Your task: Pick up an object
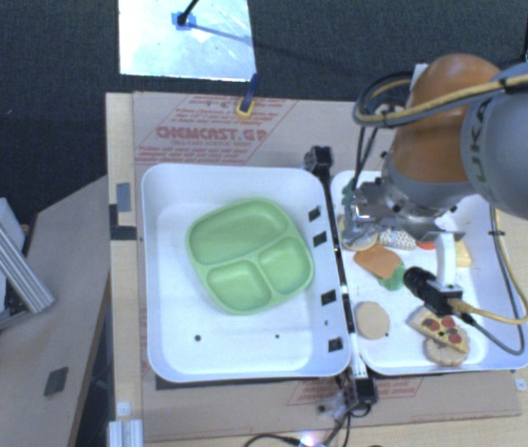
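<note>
My gripper (358, 218) hangs low over the far left part of the right bin (515, 343), under the grey and orange wrist. Just below it lies a tan toy food piece (358, 241), partly hidden by the gripper. Beside that are a speckled piece (398, 240) and an orange carrot-like piece with a green end (380, 262). A round tan cookie (372, 319) and a toy pizza slice (440, 334) rest nearer the front of the same bin. I see nothing held by the gripper.
The left bin (175, 343) holds a green divided plate (250, 254). A black-clipped divider (331, 250) separates the two bins. A small yellow piece (465, 254) lies at the right of the right bin, behind the arm.
</note>
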`<action>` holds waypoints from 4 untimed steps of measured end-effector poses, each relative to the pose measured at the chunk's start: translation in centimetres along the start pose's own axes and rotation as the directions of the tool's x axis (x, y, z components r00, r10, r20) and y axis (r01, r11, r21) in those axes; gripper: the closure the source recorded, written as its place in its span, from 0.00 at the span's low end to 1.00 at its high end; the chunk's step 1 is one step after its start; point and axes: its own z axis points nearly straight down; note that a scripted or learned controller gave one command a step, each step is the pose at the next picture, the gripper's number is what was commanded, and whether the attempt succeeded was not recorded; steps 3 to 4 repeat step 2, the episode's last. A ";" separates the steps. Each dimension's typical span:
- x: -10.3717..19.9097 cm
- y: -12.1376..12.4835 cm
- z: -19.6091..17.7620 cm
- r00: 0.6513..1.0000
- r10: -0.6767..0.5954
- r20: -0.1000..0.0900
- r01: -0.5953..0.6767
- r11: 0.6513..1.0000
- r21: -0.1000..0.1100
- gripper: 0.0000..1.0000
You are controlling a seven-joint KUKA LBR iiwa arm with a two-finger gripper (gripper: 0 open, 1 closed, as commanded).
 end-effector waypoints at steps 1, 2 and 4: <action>0.0 -0.9 1.5 1.000 0.001 0.000 -0.001 1.000 0.003 1.00; -0.5 -1.4 1.3 1.000 0.001 0.000 -0.001 1.000 0.002 1.00; -0.5 -1.4 1.3 1.000 0.001 0.000 -0.001 1.000 0.002 1.00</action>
